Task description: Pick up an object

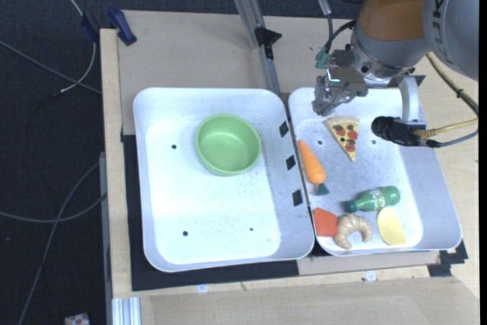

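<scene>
- At the near rim of the right bin (pixel 449 221), a croissant (pixel 351 229) lies between a red block (pixel 325 221) and a yellow piece (pixel 391 226); the croissant overlaps the red block's edge, so the block's full shape is hard to read.
- Just beyond them a green bottle (pixel 374 199) lies on its side, close to the yellow piece.
- A carrot (pixel 310 162) lies along the bin's left wall, its green tip pointing toward the near side.
- The left bin (pixel 160 240) carries a green bowl (pixel 228 143), upright, in its far half.
- A pizza slice (pixel 345 135) lies flat in the far part of the right bin, point toward the near side.
- The gripper (pixel 330 104) hangs just beyond the slice's crust, near the bin's far left corner. Its fingers are dark and bunched under the wrist, and I cannot tell whether they are parted or closed; nothing is visibly between them.
- The arm (pixel 403 4) is cut off by the top and right edges.
</scene>
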Robot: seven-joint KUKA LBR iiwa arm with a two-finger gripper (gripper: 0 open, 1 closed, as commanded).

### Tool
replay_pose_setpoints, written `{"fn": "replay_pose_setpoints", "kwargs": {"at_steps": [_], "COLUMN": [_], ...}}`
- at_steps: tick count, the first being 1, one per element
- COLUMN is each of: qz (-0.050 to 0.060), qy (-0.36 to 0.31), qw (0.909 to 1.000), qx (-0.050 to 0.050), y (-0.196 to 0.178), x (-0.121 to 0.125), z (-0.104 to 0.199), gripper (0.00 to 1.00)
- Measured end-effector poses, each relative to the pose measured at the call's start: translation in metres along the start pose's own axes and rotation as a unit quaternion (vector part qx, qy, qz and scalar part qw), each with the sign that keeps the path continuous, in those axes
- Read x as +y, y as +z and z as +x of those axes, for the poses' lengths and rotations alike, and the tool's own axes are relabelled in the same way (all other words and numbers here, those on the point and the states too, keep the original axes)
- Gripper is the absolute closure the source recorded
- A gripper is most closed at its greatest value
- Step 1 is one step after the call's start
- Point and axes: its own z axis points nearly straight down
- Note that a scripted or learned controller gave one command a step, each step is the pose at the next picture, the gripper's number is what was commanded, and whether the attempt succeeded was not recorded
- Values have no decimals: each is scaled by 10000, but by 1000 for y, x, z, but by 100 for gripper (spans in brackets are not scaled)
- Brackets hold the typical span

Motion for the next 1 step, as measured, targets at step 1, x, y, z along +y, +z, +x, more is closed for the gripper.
{"fn": "replay_pose_setpoints", "kwargs": {"at_steps": [1], "qz": [11], "qy": [6], "qw": [10000], "qx": [-7], "y": [-3], "x": [-26], "z": [48], "gripper": [100]}}
